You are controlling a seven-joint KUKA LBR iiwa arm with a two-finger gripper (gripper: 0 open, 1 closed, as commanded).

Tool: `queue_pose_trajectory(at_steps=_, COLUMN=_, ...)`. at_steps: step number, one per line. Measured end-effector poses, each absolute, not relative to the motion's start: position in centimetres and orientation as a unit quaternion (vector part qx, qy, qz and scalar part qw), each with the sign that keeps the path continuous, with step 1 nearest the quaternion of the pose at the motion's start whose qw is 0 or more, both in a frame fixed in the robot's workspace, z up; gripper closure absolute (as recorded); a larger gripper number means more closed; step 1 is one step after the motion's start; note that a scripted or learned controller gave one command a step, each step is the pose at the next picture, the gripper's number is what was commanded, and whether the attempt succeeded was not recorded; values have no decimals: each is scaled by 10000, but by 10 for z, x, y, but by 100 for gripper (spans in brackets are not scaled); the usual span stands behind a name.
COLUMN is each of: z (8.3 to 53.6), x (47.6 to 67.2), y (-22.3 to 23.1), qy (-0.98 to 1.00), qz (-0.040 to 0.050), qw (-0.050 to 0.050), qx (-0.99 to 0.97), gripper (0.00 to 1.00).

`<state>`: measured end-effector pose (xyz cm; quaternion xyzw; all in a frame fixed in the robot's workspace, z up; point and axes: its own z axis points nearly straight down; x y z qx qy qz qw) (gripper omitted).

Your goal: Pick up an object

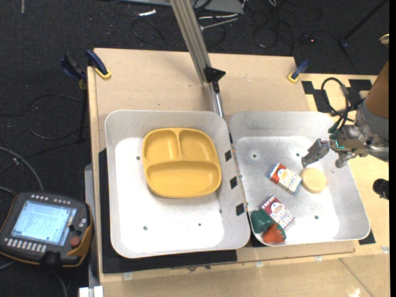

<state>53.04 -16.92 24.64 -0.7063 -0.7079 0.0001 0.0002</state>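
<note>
- The arm (378, 107) enters from the right edge of the view, grey at the wrist with an orange-brown stretch above it, and bends down over the right bin (263, 144)
- The gripper (327, 156) hangs over the upper right part of that bin; its two dark fingers (314, 153) are spread apart, pointing down and to the left, with bare bin floor showing between them, so it has hold of nothing
- A round, pale yellow object (314, 180), smooth and matte like a bun or a soft disc, lies on the bin floor just below the gripper, apart from the fingers as far as the view shows
- Touching its left side lies a small carton (284, 178), boxy, white with red and orange printing, lying tilted
- Nearer the front edge of the bin lies a second printed packet (278, 212), red and white, and just beside it a red and green piece (270, 232) with a rounded, glossy look; its exact shape is hard to tell
- The left bin (124, 184) holds a yellow plastic plate (182, 162), squarish with rounded corners and three compartments
- Both bins are shallow, white, and speckled, with rounded corners, side by side on a light wooden desk (154, 82)
- A slim metal pole (192, 30) slants across the desk's back edge
</note>
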Motion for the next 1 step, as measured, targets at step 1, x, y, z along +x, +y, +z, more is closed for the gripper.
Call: queue_pose_trajectory(at_steps=1, z=246, x=530, y=-169, qy=-7076, qz=0, qw=2, qx=-7066, gripper=0)
